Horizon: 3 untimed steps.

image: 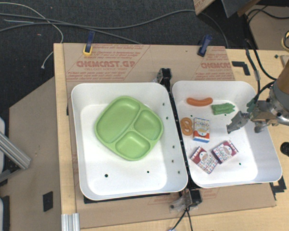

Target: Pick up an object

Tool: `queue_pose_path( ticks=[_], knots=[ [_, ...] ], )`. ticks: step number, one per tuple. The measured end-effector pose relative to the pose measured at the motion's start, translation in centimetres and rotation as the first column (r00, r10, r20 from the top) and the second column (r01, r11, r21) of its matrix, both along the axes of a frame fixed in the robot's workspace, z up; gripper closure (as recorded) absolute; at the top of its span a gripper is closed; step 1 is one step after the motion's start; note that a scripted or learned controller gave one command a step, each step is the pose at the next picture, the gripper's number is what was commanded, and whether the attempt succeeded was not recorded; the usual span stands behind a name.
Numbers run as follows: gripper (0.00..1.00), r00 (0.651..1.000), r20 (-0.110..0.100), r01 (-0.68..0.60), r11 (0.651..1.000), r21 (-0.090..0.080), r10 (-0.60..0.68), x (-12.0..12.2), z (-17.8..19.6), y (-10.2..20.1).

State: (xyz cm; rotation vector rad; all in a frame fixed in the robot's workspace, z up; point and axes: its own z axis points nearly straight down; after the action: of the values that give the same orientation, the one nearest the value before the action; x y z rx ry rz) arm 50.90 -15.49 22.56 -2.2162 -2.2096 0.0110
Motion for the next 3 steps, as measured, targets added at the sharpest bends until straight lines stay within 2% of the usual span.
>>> queue_pose_path(
  ticks=[1, 3],
  knots=[
    [0.00, 1.000, 0.013, -0.004, 1.000, -0.003, 0.004, 0.3, 0.6, 0.0],
    [0.00, 1.000, 0.008, -0.003, 1.000, -0.001, 0.003, 1.2, -8.2, 0.2]
  ],
)
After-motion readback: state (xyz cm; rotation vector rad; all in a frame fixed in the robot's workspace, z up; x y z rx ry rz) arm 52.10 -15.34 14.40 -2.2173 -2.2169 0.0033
